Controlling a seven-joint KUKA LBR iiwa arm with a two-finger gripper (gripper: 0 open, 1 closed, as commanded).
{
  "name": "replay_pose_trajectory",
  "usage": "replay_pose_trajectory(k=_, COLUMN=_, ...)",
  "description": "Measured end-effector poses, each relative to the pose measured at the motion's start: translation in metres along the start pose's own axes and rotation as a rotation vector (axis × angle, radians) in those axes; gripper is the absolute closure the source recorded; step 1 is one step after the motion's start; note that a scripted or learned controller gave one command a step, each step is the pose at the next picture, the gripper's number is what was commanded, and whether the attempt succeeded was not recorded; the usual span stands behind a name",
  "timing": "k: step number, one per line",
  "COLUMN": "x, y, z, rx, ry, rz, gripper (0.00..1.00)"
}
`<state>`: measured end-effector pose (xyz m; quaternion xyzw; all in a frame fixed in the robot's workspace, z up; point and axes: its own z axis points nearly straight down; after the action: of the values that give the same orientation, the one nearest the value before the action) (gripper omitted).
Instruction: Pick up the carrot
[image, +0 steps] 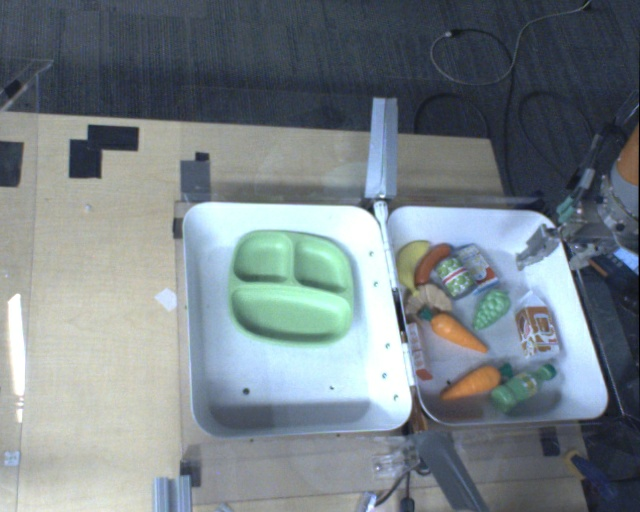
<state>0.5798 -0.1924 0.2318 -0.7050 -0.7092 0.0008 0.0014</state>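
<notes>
Two orange toy carrots lie in the right bin (585, 395). One carrot (456, 332) is near the bin's middle, pointing right. The other carrot (471, 382) lies near the front wall, its green top against a green bottle (520, 387). My gripper (540, 247) hangs over the bin's far right corner, well up and right of both carrots, with nothing seen in it.
The right bin also holds a yellow fruit (412, 262), a red sausage (436, 262), a small can (462, 272), a green ridged piece (491, 309) and a wrapped loaf (537, 331). A green divided plate (292, 283) sits in the left bin (215, 390).
</notes>
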Motion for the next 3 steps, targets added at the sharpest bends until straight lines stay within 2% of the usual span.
replay_pose_trajectory(k=1, x=0.072, y=-0.062, z=0.113, rx=-0.013, ry=-0.002, rz=0.264, gripper=0.0)
replay_pose_trajectory(k=2, x=0.105, y=-0.086, z=0.143, rx=-0.018, ry=0.001, rz=0.261, gripper=0.0)
replay_pose_trajectory(k=3, x=0.105, y=-0.085, z=0.135, rx=-0.018, ry=0.002, rz=0.26, gripper=1.0)
